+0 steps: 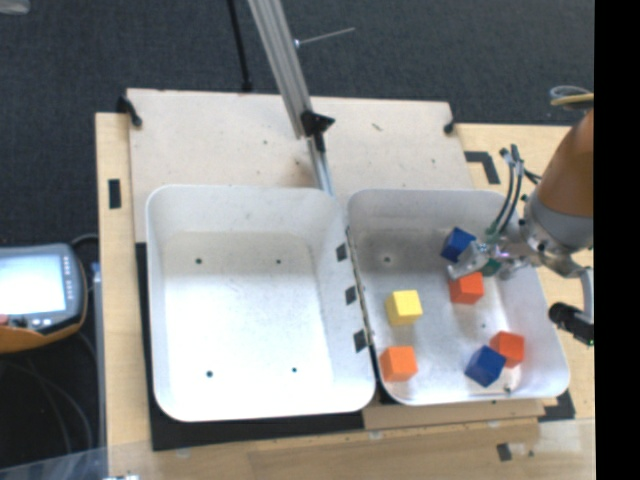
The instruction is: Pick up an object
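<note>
Arm reaches in from right, claw (487,261) low in right bin (420,218) — can't tell its state. Blue cube (458,244) at tip, orange cube (466,288) just below — both sit tilted.

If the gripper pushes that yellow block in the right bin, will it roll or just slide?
The yellow block looks cube-shaped with flat faces, so it would probably slide, not roll. It seems rigid and likely light. The white bin floor looks smooth, so it may skid easily.
</note>
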`<action>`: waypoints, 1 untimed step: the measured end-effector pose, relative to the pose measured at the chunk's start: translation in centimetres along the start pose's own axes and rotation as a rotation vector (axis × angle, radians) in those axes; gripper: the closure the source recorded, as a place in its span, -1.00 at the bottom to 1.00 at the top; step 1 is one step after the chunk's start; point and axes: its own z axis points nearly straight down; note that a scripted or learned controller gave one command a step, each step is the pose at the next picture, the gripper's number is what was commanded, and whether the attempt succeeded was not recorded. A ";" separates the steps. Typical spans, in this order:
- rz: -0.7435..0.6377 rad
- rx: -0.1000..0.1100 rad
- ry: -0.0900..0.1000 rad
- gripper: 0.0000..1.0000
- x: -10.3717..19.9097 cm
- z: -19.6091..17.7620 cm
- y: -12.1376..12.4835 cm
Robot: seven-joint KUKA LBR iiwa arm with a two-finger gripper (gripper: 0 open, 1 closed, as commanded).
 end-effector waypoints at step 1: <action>-0.006 0.002 0.000 1.00 0.1 -0.9 0.0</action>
